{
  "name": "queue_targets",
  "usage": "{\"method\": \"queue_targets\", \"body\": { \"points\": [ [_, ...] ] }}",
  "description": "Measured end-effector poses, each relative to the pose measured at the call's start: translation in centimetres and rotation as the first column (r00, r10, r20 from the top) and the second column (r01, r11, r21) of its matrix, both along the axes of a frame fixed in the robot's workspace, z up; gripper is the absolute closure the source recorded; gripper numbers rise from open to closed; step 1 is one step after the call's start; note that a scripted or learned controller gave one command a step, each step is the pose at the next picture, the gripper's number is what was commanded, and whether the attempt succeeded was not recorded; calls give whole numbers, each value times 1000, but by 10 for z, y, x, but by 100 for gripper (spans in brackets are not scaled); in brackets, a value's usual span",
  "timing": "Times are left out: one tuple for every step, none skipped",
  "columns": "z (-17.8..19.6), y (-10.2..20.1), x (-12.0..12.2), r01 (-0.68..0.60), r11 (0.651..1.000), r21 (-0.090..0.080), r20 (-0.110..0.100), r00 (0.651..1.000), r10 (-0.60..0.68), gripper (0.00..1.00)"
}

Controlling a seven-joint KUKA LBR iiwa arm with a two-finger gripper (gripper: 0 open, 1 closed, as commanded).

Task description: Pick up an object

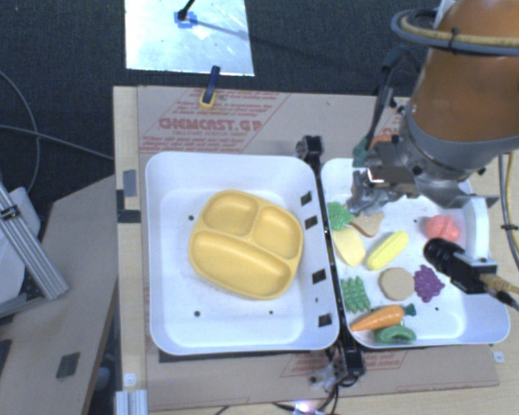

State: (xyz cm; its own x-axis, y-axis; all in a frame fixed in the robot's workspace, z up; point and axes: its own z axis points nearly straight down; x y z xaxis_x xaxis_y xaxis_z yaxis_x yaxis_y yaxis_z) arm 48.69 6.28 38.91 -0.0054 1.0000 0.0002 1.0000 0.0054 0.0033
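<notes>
Right bin [484, 318]: toy foods lying crowded. Gripper [364, 199] is hovering at the far-left corner over a tan piece [368, 224]; grip state cannot be told. Best descending straight, avoiding the yellow corn [387, 251] just beside.

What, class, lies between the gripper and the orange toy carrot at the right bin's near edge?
From the gripper, the pale yellow wedge-shaped toy, the tan round cookie and the green ridged toy lie before the orange toy carrot.
</notes>
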Motion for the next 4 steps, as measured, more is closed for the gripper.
{"method": "queue_targets", "body": {
  "points": [
    [41, 20, 0, -1, 1000, 1, 2, 1000, 1, 100],
    [51, 19, 1, -6, 1000, 1, 3, 1000, 6, 100],
    [-112, -22, -2, 10, 1000, -3, -17, 1000, -10, 100],
    [-22, 11, 0, -2, 1000, 2, 6, 1000, 2, 100]
  ]
}}
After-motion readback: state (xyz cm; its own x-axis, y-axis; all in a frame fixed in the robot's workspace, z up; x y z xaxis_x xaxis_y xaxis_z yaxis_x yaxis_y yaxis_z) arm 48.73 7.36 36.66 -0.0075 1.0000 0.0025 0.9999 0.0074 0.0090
